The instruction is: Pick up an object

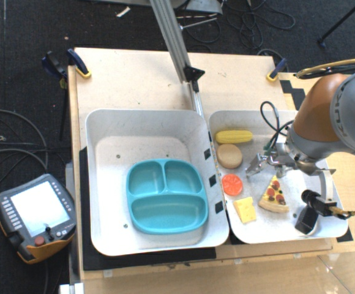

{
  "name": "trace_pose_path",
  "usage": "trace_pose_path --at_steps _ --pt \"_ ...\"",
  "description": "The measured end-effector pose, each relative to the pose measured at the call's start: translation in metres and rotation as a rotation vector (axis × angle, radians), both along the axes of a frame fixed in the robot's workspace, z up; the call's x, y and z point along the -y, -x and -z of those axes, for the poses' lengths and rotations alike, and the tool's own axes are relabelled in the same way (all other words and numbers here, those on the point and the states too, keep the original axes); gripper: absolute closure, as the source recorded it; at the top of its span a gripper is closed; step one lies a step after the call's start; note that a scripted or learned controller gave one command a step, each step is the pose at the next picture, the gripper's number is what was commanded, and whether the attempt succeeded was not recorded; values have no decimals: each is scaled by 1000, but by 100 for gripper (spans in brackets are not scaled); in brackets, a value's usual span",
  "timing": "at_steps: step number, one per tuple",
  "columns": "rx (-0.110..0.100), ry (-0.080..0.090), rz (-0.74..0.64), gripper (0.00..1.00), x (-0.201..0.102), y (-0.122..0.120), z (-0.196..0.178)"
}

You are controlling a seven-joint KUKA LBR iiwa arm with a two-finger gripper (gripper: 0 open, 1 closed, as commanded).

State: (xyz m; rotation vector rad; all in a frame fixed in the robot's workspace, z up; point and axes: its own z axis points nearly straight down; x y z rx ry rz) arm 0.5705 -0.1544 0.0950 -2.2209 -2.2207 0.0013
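The right bin (330,228) holds several toy foods: a yellow corn cob (233,137), a tan round bun (229,157), a red tomato slice (231,184), a yellow cheese wedge (245,210) and a pizza slice (275,197). My gripper (264,166) hovers over the middle of this bin, just right of the bun and above the pizza slice. Its fingers are spread open and hold nothing. The grey arm with its orange band (318,112) comes in from the right.
The left bin (104,133) holds a teal divided plate (165,196). A slanted metal pole (172,35) runs down to the wall between the two bins. A black part of the arm (306,219) hangs over the right bin's near right corner.
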Motion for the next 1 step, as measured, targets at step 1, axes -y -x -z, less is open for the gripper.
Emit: trace_pose_path --at_steps 1 --pt "2 0 0 100 0 -1 -10"
